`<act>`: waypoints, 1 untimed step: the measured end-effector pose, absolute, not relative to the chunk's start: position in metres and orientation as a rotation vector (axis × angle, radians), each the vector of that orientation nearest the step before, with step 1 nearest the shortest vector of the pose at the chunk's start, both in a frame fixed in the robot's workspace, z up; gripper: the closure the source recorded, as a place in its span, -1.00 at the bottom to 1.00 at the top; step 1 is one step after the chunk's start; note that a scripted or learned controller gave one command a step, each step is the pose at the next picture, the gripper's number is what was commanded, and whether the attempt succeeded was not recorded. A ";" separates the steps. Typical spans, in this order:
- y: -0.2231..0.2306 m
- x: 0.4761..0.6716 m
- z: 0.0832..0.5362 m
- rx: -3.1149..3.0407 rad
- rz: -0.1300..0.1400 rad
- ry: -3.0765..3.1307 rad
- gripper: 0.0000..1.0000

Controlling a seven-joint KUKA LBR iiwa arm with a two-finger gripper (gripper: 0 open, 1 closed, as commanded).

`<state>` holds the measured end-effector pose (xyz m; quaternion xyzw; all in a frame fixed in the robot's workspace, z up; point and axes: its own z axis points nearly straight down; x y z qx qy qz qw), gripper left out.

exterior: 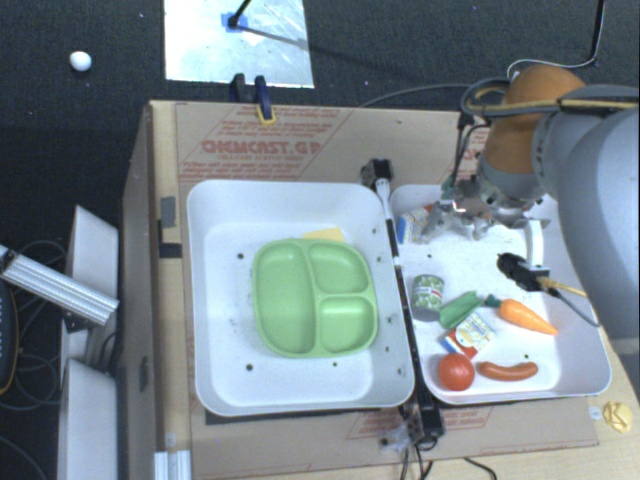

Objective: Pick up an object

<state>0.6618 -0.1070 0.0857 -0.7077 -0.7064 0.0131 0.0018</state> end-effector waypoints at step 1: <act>-0.105 0.663 0.086 -2.221 0.050 -2.218 -1.00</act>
